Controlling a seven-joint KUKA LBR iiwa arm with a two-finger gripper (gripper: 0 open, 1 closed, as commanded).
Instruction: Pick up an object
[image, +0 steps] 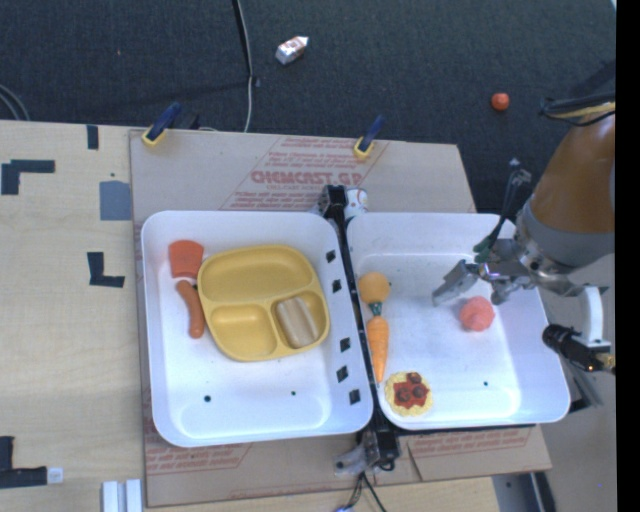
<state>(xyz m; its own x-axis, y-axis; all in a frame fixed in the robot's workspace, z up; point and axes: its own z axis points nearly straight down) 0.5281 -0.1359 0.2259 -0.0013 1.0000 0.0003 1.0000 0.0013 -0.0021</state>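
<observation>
The pincer hangs over the right bin, near its right side, with its two fingers spread wide and nothing between them. One finger slants out to the left; the other sits close above a pink ball. The ball lies on the bin floor just below the pincer, near it but not gripped. The grey arm with its orange band comes in from the right edge.

Further left in the same bin, close to the dividing wall, an orange round fruit rests just above a carrot, which points downward along the wall. Below the carrot, near the bin's lower edge, lies a small round pizza with red topping.

The left bin holds a yellow divided plate with a piece of bread in its lower right compartment. Just left of the plate are an orange-red block and, below it, a sausage.

Both bins sit on a cardboard sheet on the worktop.
</observation>
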